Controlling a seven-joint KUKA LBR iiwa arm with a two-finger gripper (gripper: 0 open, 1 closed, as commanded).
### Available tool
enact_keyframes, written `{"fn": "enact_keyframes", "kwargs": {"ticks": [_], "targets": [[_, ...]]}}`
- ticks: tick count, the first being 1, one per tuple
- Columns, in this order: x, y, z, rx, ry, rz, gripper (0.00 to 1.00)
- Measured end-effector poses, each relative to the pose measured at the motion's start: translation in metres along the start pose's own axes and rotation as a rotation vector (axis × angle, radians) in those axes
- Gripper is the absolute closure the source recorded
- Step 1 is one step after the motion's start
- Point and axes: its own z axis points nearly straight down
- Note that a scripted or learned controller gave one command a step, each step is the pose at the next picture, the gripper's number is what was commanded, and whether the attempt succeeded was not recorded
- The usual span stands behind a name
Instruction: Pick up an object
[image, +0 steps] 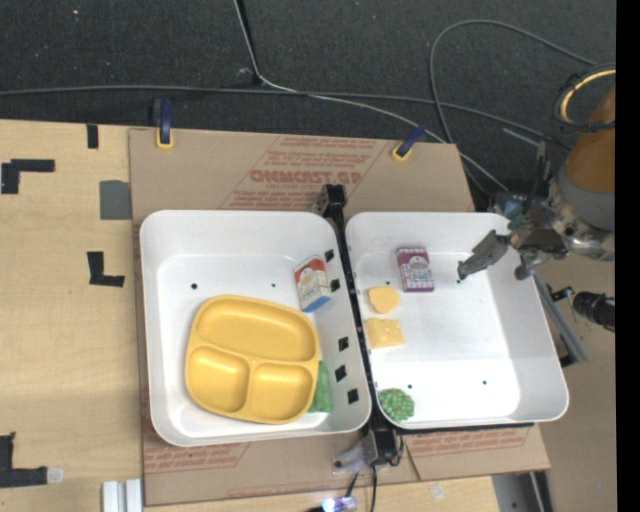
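Approach is the step in hand, as I judge it, since nothing sits between the fingers and no object is lifted. Nearest the camera, at the lower edge of the right bin (530, 400), lies a green knobbly ball (397, 403) against the dividing wall; a grasp there would need care, for the wall crowds one side. Just above it, toward the frame's centre, rest a flat yellow square (385, 333) and a small yellow round (383, 299), both thin and low, likely hard to pinch. Above these sits a small purple and white packet (414, 269), which stands freer and looks the easiest pick: come straight down over it, jaws spanning its narrow sides. At right of centre the gripper (500, 255) hovers over the bin's upper right part, its two dark fingers spread apart and bare. In the left bin (160, 300) lie a yellow divided tray (250, 358) and a little carton (313, 284).
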Motion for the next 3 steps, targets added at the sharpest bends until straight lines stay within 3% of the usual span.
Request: {"fn": "enact_keyframes", "kwargs": {"ticks": [1,3], "targets": [[0.001,0.002,-0.007,-0.012,-0.002,-0.004,0.0],[0.009,0.006,0.084,-0.008,-0.002,-0.004,0.0]]}}
